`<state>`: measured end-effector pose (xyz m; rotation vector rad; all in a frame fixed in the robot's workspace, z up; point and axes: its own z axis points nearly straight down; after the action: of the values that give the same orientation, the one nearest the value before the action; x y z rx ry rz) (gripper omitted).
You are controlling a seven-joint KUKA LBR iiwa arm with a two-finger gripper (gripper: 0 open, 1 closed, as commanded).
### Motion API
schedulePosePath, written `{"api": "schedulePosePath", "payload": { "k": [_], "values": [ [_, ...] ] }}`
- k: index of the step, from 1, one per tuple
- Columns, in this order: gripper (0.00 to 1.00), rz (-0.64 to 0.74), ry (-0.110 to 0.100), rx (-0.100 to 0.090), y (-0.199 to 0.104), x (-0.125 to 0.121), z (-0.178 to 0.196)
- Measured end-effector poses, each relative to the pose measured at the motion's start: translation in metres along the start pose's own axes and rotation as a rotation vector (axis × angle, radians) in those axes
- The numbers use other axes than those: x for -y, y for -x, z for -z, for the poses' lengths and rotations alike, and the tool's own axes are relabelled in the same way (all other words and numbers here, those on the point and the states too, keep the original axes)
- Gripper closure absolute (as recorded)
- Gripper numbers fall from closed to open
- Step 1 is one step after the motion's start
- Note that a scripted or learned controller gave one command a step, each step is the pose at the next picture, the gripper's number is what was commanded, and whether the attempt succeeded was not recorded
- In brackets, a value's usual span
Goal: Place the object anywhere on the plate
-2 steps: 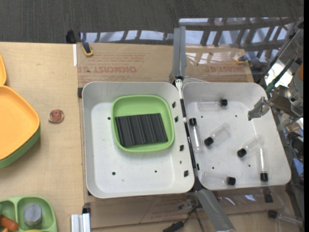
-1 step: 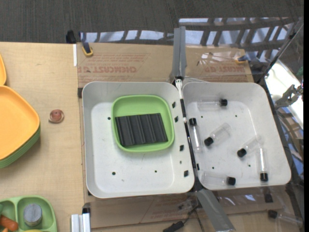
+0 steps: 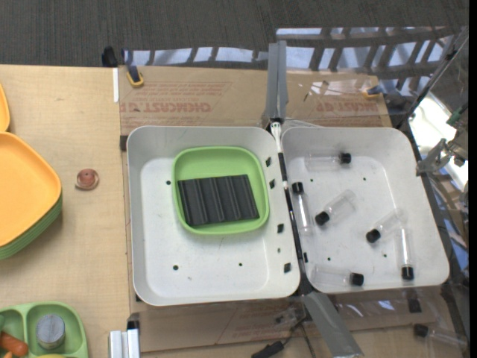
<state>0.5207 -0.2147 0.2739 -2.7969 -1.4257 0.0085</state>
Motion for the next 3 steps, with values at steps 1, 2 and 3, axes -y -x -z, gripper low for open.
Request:
{"api": "schedulePosePath", "payload": {
  "k": [1,2,3],
  "values": [
    [0.0,-0.084,-0.001,0.0,-0.005,0.014,-0.007],
    [0.0,-0.262,0.001,0.0,-0.005,0.004,0.081],
    [0.0,-0.424,0.0,0.0,-0.019,-0.034,0.027]
  ]
}}
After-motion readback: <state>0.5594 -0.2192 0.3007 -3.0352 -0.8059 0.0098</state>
